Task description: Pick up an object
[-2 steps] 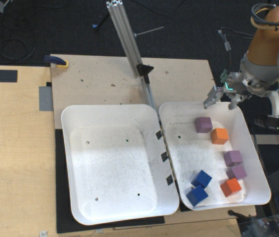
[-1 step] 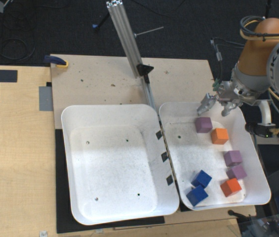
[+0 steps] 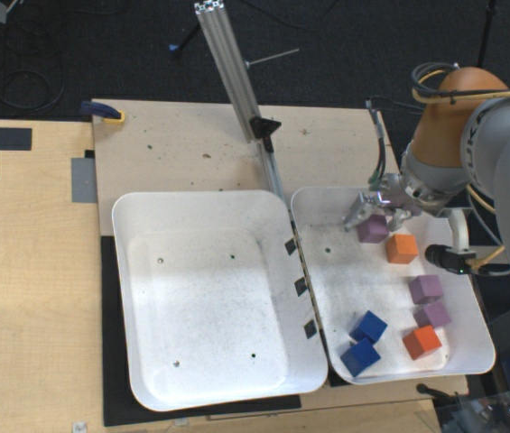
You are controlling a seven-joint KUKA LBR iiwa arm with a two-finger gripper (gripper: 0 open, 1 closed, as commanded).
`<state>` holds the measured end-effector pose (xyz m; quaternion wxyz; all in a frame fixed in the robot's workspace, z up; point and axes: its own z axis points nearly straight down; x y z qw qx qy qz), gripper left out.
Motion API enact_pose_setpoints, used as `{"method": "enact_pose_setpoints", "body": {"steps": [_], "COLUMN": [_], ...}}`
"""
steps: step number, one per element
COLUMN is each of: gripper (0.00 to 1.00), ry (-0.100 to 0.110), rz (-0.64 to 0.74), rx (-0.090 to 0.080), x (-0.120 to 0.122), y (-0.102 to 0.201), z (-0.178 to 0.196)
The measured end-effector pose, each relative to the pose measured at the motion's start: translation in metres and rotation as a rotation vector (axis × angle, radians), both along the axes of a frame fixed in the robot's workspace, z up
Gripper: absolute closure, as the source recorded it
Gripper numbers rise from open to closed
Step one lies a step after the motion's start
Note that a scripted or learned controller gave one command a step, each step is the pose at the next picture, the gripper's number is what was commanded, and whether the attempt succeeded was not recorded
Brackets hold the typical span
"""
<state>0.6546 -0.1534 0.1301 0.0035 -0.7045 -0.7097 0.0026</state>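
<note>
Purple cube [image 3: 373,230] sits under the gripper [image 3: 369,213] in the right bin [image 3: 327,269]. Cannot tell its grip state.

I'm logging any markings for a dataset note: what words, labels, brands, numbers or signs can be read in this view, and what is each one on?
None: no readable text.
The blocks, such as the orange block and the blue block, show plain faces.
The white bins bear dark specks, not characters.
The arm and gripper carry no legible brand at this size.
</note>
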Motion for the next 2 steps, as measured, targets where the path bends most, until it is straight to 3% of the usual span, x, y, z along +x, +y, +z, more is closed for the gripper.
{"method": "enact_pose_setpoints", "body": {"steps": [1,2], "gripper": [0.0,1.0], "ry": [-0.007,-0.006], "rz": [0.0,-0.001], "rx": [-0.004,-0.002], "x": [0.0,0.0], "y": [0.0,0.0], "z": [-0.04,-0.03]}}
